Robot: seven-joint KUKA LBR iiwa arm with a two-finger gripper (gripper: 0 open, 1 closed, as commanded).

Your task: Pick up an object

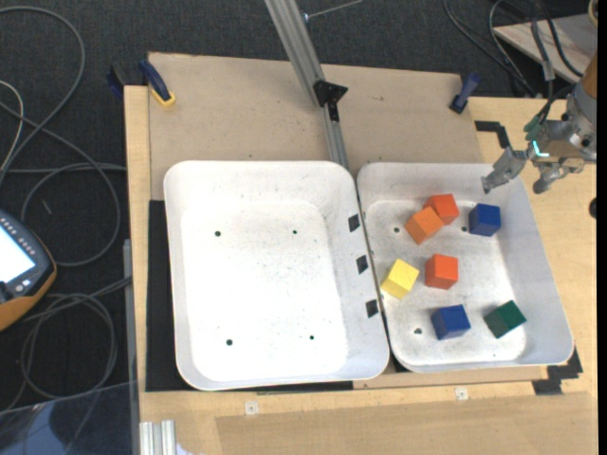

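Note:
The right bin (531, 263) holds several small cubes: two orange ones (442, 207) (424, 224) touching near its back, a blue cube (485, 219) beside them, a yellow cube (400, 278), a red-orange cube (441, 270), another blue cube (450, 321) and a dark green cube (505, 318) near the front. My gripper (522, 176) hangs open above the bin's far right corner, up and to the right of the back blue cube. Nothing is between its fingers.
The left bin (190, 254) lies beside the right one. A metal pole (303, 55) slants across the back of the bench. Blue clamps (156, 81) (464, 93) sit at the board's back corners. Cables lie on the dark floor around.

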